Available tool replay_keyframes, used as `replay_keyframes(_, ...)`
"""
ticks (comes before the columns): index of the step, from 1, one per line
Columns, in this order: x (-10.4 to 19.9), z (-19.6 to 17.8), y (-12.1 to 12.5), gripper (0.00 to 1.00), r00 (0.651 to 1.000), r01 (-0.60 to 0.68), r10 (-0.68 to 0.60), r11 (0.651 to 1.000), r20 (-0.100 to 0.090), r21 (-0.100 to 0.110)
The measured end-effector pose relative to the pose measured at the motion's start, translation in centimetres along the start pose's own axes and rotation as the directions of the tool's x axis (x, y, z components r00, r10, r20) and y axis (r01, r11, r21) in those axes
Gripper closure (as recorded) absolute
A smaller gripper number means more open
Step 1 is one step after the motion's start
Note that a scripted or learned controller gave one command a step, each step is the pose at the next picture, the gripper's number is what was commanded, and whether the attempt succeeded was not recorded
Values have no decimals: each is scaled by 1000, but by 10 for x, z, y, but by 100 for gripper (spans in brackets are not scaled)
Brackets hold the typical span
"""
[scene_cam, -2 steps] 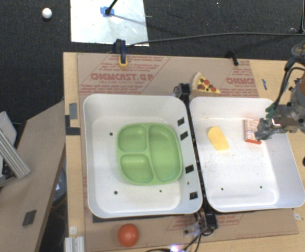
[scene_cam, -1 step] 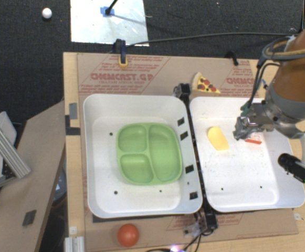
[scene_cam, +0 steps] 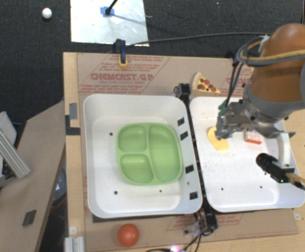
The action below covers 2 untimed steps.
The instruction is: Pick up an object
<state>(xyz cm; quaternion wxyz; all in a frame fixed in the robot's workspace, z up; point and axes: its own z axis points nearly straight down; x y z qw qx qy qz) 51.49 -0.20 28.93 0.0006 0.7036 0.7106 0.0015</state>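
Your gripper (scene_cam: 221, 132) sits over the yellow piece (scene_cam: 218, 140); I can't tell its grip. Looks thin, light, flat. Pinch its edges.

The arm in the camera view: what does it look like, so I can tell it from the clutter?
The arm is grey with a broad, rounded orange band above the wrist. Thin cables loop over the band and run down to the wrist. The gripper is a dark grey metal assembly, small beside the bulky arm.
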Motion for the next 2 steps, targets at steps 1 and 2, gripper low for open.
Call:
replay_keyframes(1, 50, 24, 5, 100, 1000, -1, 1, 1000, 0, 4)
replay_keyframes(2, 104, 43, 11, 100, 1000, 0, 0, 1000, -1, 3)
